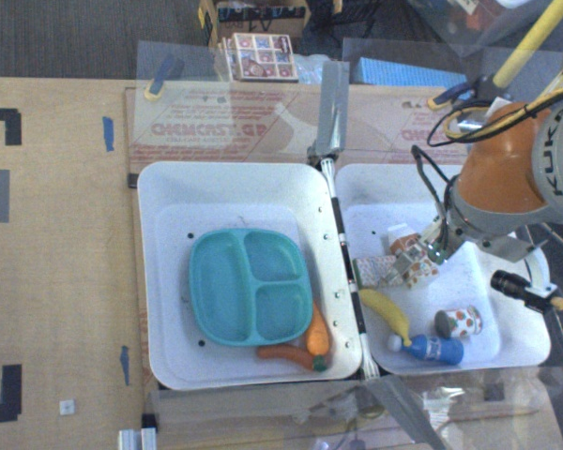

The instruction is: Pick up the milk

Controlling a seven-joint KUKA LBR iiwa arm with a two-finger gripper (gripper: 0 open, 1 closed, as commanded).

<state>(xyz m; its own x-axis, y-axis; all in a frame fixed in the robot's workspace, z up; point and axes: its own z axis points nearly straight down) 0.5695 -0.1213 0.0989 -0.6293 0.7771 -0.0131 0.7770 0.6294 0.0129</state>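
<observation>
The gripper (pixel 438 247) is being positioned beside the milk carton (pixel 411 257) in the right bin (pixel 525 345); its state cannot be told, so closure on the carton is being awaited.

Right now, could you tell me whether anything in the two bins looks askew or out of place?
Mostly tidy, but in the right white bin the small patterned milk carton lies tipped on its side, and the blue plastic bottle lies flat beside the yellow banana. In the left white bin, the orange carrot overlaps the teal divided plate's edge.
</observation>
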